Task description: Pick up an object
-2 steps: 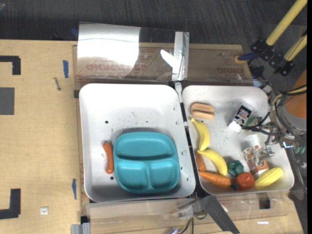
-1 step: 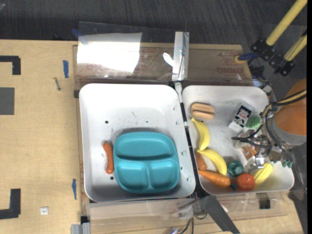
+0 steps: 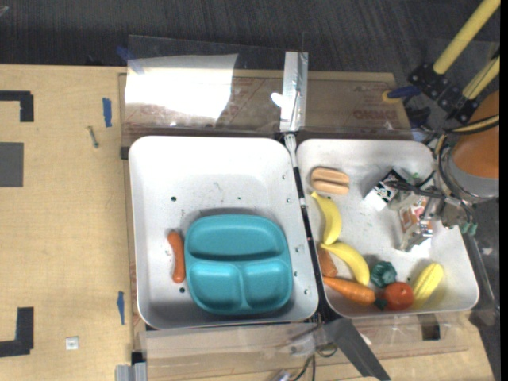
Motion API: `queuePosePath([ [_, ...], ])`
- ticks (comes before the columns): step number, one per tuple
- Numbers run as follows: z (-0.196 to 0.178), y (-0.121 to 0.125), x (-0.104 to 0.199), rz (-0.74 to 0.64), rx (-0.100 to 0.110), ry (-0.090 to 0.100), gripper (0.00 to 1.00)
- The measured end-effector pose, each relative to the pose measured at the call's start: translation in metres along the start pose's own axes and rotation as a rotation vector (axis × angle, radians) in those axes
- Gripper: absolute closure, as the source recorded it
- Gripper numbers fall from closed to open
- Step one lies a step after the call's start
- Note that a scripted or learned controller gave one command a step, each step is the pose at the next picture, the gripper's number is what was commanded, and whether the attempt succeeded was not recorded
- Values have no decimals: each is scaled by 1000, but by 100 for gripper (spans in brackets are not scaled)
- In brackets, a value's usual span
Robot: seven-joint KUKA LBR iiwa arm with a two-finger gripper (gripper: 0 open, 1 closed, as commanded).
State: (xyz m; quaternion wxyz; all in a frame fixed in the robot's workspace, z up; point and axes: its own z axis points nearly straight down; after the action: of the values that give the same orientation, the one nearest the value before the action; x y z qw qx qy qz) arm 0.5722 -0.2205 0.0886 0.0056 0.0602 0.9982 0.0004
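My gripper (image 3: 414, 227) hangs low over the right side of the right bin (image 3: 373, 153), reaching in from the right edge. It is over bare bin floor, a little above a small yellow fruit (image 3: 428, 281) and a red tomato (image 3: 398, 294). Toy food lies in the same bin: a hot dog bun (image 3: 329, 181) at the upper left, two bananas (image 3: 331, 220) (image 3: 352, 260) down the left side, an orange carrot (image 3: 348, 290) and a dark green piece (image 3: 383, 273) at the front. I see nothing held in the gripper.
The left bin (image 3: 214, 161) holds a teal divided tray (image 3: 236, 263) with an orange sausage (image 3: 177, 255) beside its left edge. A clear plastic sheet (image 3: 190, 94) and a metal divider post (image 3: 294, 90) stand behind the bins. Yellow-handled tools (image 3: 468, 30) stick out at the upper right.
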Motion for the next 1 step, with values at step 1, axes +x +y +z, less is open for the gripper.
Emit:
queuePosePath([
  [1, -14, 1, -4, -2, 3, -15, 100],
])
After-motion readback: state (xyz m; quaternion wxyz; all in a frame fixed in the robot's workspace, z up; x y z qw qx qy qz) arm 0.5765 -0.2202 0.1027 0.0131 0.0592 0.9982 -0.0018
